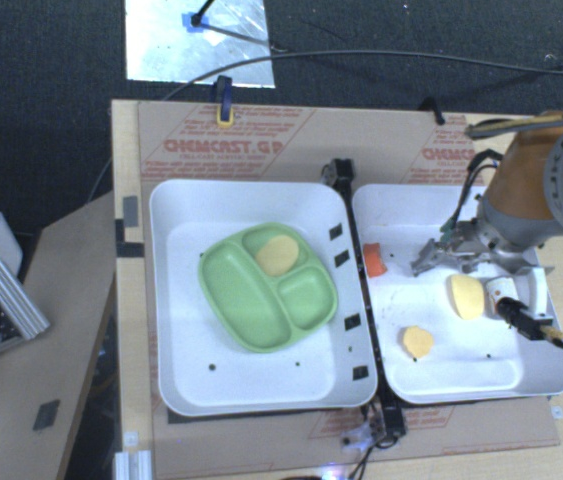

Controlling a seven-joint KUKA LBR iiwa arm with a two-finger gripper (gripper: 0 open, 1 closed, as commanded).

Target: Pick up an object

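In the right bin (pixel 461 378) lie three small things: an orange block (pixel 373 260) near its left wall, a round yellow piece (pixel 418 342) toward the front, and a larger yellow piece (pixel 467 296) in the middle. My gripper (pixel 439 258) hangs low over the right bin, just above and to the left of the larger yellow piece and right of the orange block. Nothing visibly sits in it. The arm's orange band (pixel 521 183) rises behind it at the right.
The left bin (pixel 191 368) holds a green divided plate (pixel 251 308) with a yellow piece (pixel 279 255) in its upper compartment. A black divider with clips (pixel 356 278) runs between the bins. A cable (pixel 536 328) trails over the right bin's right side.
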